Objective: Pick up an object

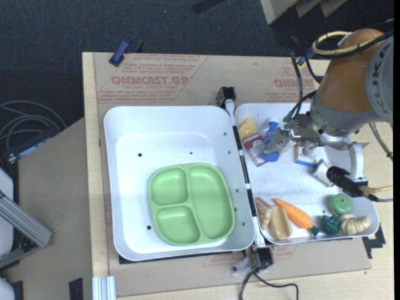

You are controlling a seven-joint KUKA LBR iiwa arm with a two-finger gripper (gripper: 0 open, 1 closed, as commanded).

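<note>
My gripper [299, 141] hangs low over the far half of the right bin [284, 179], under the grey and orange arm that comes in from the right. Just left of it lie a blue object [272, 136] and a red and blue packet [261, 153]. A yellow piece [248, 128] rests near the bin's far left corner. A small blue and white item [305, 162] lies just below the gripper. I see nothing held in the gripper.
Along the right bin's near edge lie a beige piece [275, 220], an orange carrot [294, 212], a teal toy [329, 225], a green round thing [341, 204] and a beige ribbed piece [355, 225]. The left bin [125, 136] holds a green divided plate [190, 203].
</note>
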